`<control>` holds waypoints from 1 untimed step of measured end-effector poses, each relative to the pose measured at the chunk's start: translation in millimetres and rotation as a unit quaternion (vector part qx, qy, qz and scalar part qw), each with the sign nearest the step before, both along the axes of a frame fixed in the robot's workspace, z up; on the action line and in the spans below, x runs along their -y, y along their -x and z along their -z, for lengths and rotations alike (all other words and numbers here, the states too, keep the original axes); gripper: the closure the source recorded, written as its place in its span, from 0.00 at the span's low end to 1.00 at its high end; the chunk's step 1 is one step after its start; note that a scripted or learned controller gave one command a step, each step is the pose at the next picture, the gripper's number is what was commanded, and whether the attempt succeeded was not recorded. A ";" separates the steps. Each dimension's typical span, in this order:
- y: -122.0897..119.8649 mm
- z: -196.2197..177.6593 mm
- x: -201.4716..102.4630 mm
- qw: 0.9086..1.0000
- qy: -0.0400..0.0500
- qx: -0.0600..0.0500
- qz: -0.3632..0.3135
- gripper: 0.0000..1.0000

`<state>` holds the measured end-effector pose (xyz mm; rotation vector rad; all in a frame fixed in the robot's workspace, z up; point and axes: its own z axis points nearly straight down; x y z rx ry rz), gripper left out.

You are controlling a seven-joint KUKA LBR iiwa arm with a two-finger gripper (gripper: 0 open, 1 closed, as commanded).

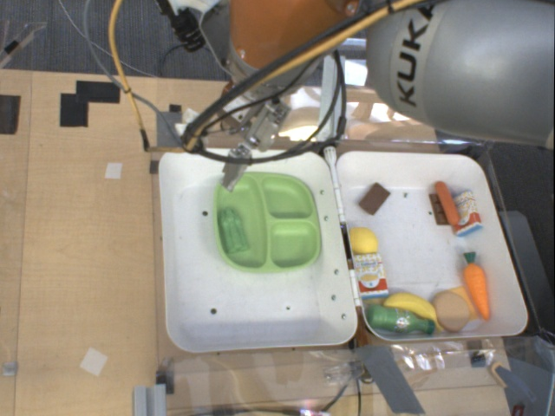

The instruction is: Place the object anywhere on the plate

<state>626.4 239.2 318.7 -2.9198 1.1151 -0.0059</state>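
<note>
Green object [232,229] already lies in the long left compartment of the green plate [290,224], so the gripper [232,172], just above that plate's upper-left rim with jaws seemingly released, should lift straight up.

Light green plate [270,221], translucent green object [232,230], white bins [191,319], orange carrot [475,288], yellow banana [409,302], tan worktop [69,250].

The pale wooden table [69,258] carries two shallow white bins set side by side, touching. The left bin [195,319] sits beside the right bin [507,319]. Black patches [87,100] mark the table's far left
</note>
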 end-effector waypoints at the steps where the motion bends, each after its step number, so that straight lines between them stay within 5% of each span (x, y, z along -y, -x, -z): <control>1: 29.2 -40.6 20.1 0.996 0.003 -0.001 0.085 0.00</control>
